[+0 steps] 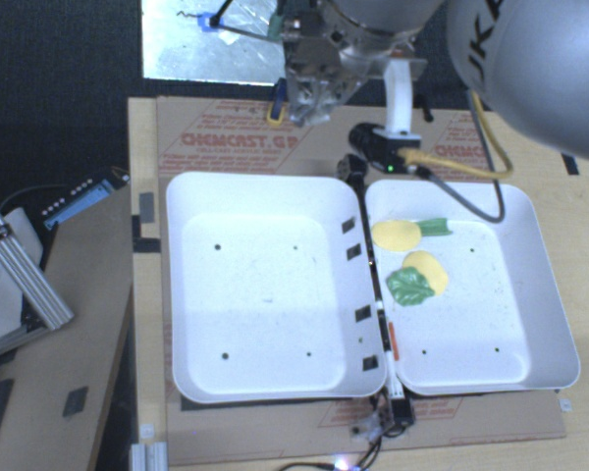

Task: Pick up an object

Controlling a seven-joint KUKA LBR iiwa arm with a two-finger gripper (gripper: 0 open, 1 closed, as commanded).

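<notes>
Fingers [299,106] state unclear, above left bin's [265,361] far edge, two yellow-green toys [408,234] [418,278] near right bin's [530,361] left wall

Item count: bench, bins and contents

We count two shallow white bins on the bench: one left bin [260,292] and one right bin [510,341], set side by side and touching along a central seam. We count two objects in the right bin: one yellow piece with a green stem [404,233] and one yellow piece with a green leafy part [418,277], lying near each other by the seam. We count four dark clips [354,252] along the seam on the left bin's edge. We count one arm with one gripper [309,101], raised above the cardboard sheet [226,135] behind the bins, of which we count one.
</notes>
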